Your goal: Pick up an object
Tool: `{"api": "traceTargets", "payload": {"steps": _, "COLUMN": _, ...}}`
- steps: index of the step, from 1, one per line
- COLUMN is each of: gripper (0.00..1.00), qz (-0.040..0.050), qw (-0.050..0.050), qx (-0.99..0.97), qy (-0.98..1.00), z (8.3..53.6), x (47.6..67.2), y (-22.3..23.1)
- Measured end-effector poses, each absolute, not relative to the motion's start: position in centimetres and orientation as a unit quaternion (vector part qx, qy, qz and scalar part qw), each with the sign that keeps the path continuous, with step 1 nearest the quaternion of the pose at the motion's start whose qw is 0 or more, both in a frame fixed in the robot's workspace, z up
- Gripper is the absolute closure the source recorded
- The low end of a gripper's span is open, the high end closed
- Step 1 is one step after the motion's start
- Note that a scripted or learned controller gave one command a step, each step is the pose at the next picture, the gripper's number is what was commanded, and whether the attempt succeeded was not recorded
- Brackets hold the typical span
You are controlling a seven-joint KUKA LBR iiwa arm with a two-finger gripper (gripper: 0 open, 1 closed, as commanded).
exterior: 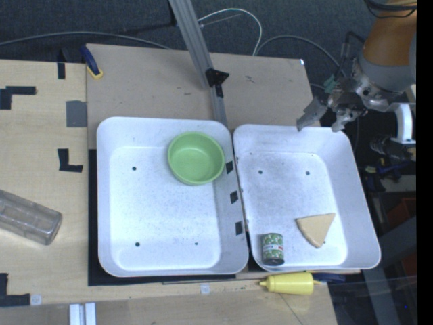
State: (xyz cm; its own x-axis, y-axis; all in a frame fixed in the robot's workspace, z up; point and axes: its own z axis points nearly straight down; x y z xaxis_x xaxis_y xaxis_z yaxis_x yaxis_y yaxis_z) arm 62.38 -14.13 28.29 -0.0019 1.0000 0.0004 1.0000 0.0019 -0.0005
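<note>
Can (272, 248) and wedge (316, 229) lie in right bin (352, 175).

bowl (195, 158) in left bin (115, 202), can (272, 248) left of wedge (316, 229) in right bin (352, 188)

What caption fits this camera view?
Gripper open above right bin's far rim; can and wedge inside.

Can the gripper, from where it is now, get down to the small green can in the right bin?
Probably yes. The green can stands free near the right bin's front wall, the wedge beside it but apart, and nothing lies between it and the gripper.
</note>
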Motion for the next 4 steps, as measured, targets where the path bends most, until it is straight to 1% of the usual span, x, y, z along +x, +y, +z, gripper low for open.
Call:
{"api": "traceTargets", "payload": {"steps": 1, "gripper": 0.00, "qz": 0.0001, "qw": 0.000, "qx": -0.706, "qy": -0.708, "z": 28.3, "x": 62.4, "y": -14.1}}
{"api": "traceTargets", "payload": {"steps": 2, "gripper": 0.00, "qz": 0.0007, "qw": 0.000, "qx": -0.706, "qy": -0.708, "z": 22.8, "x": 61.7, "y": -13.5}}
{"api": "traceTargets", "payload": {"steps": 3, "gripper": 0.00, "qz": 0.0025, "qw": 0.002, "qx": -0.707, "qy": -0.708, "z": 17.9, "x": 62.1, "y": -14.1}}
{"api": "traceTargets", "payload": {"steps": 4, "gripper": 0.00, "qz": 0.0028, "qw": 0.002, "qx": -0.706, "qy": -0.708, "z": 11.7, "x": 62.7, "y": -14.2}}
